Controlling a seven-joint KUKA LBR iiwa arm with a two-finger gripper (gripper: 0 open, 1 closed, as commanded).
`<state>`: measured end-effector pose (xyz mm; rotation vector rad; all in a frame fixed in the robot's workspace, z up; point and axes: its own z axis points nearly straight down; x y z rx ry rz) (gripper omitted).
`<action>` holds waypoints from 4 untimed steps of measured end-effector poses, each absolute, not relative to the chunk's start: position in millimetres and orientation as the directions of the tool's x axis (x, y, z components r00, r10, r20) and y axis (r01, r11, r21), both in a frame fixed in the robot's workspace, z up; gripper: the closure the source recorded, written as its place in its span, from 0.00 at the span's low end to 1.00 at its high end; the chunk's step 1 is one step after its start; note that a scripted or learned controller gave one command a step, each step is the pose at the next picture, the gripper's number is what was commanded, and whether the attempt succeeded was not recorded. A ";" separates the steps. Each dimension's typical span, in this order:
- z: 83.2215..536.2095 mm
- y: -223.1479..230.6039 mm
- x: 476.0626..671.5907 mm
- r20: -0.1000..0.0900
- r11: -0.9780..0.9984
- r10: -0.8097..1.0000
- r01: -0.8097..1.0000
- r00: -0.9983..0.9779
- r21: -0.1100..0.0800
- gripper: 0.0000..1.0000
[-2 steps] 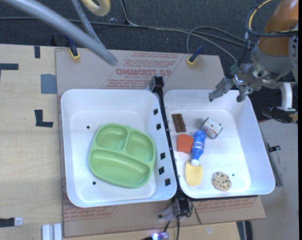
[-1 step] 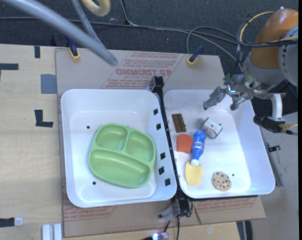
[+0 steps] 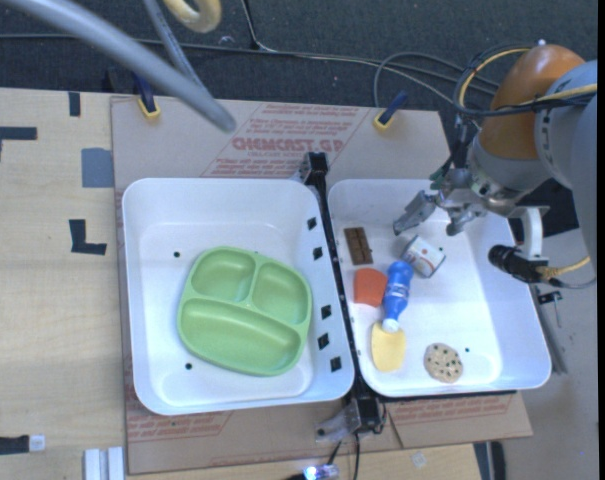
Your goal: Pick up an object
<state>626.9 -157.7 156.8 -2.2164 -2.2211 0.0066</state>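
- My arm comes in from the right, far side, its orange band uppermost and the grey wrist bent down toward the left.
- My gripper hangs low, pointing left and a little near, its two fingers spread apart with nothing between them.

Small white cylinder, tilted, right bin

A divided plate lies in the left bin; the right bin holds a bottle, a cookie nearer the front, and a small bar by the divider.
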 end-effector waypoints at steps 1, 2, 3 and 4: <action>92.7 -155.4 620.5 0.000 0.002 1.000 1.000 -0.002 -0.008 0.00; 106.9 -155.1 622.6 -0.001 0.003 1.000 1.000 -0.003 -0.002 1.00; 154.1 -160.6 630.0 -0.001 0.001 1.000 1.000 -0.001 0.004 1.00; 207.4 -160.2 631.0 -0.001 0.002 1.000 1.000 -0.002 0.004 1.00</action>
